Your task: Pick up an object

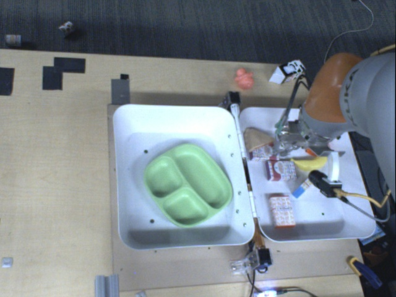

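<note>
The arm is reached in from the right, its gripper [286, 142] lowered over the right bin [356, 224]. The finger state cannot be told. Beneath it lie a glossy red packet [279, 169], a yellow banana [310, 163] and a patterned box [281, 210]. A smooth green divided tray [187, 183] occupies the left bin [133, 135].

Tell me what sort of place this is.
Most likely a robotics lab set up for picking trials. A wooden bench bears two white bins, one with a green tray, the other with small packaged items. A grey arm reaches over them, with loose cables about.
</note>
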Tool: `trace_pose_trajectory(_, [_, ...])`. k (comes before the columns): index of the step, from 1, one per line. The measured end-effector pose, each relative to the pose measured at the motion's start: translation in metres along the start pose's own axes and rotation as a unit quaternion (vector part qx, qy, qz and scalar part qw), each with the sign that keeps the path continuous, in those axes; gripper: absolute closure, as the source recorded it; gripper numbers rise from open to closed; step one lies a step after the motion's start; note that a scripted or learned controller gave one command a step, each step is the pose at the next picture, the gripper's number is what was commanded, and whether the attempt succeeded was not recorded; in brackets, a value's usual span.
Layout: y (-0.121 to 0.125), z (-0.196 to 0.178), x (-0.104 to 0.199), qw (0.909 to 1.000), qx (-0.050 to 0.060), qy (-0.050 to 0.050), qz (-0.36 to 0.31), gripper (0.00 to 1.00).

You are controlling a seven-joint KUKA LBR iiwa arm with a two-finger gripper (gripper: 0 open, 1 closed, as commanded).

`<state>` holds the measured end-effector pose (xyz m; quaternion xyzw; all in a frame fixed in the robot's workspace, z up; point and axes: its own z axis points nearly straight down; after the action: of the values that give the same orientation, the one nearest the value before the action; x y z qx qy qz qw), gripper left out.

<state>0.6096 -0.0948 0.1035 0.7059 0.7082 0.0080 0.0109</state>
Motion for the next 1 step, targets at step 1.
trace_pose_trajectory(1, [-0.0005, 0.0006, 0.0001, 1.0, 0.001, 0.0, 0.0, 0.0])
